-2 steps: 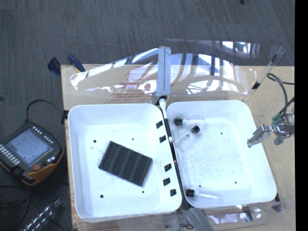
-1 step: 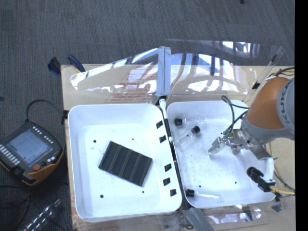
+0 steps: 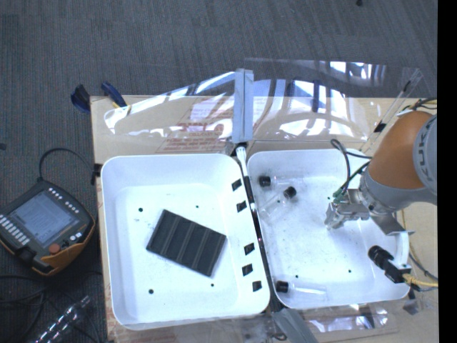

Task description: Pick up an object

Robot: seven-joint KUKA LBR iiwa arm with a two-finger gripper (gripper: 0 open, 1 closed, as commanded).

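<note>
While the dark ridged slab (image 3: 186, 242) lies flat in the left bin (image 3: 121, 184), the arm's fingers (image 3: 335, 219) hang low over the right bin (image 3: 307, 263), and whether they are clenched cannot be told.

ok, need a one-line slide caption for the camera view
KUKA arm's pincer low over the right bin among small clear vials; dark ribbed slab lies in the left bin.
</note>
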